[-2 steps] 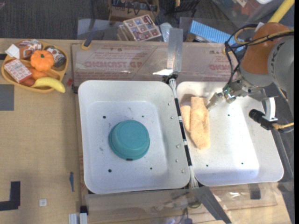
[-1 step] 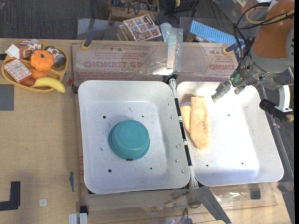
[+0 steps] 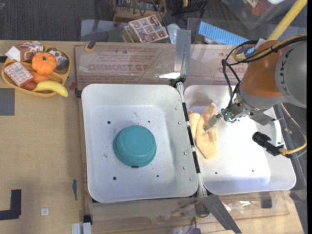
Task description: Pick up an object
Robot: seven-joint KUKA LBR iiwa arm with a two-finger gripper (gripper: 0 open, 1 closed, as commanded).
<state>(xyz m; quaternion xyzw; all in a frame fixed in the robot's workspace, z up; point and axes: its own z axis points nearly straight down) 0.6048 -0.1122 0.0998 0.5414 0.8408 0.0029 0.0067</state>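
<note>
Gripper [image 3: 213, 125], fingers too small to tell whether spread or pinching, meets the yellow cloth [image 3: 204, 133] heaped against the right bin's [image 3: 253, 179] left wall; a sound pick likely needs pinching a raised fold, lifting straight.

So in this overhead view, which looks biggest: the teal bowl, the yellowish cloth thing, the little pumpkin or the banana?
1. Teal bowl, clearly largest.
2. Yellowish cloth, long but narrower.
3. Banana and pumpkin: too close to rank; they also sit farther from the camera.
</note>
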